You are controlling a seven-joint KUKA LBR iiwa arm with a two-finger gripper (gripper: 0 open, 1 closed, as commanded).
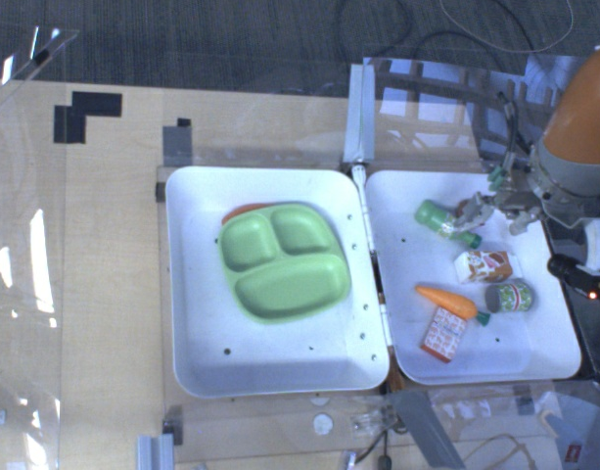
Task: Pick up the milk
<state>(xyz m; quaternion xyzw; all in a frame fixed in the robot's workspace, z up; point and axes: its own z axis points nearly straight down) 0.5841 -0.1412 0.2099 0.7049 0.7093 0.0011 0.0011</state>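
My gripper [479,207] hovers over the right bin [564,360], above a green bottle [442,219]; its grip state cannot be determined. The milk carton [444,334] lies beside the carrot [446,302].

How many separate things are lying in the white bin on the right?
5: a green bottle at the back, a small white carton mid-bin, a carrot before it, a can beside that, and a red-and-white box nearest. The arm may hide more.
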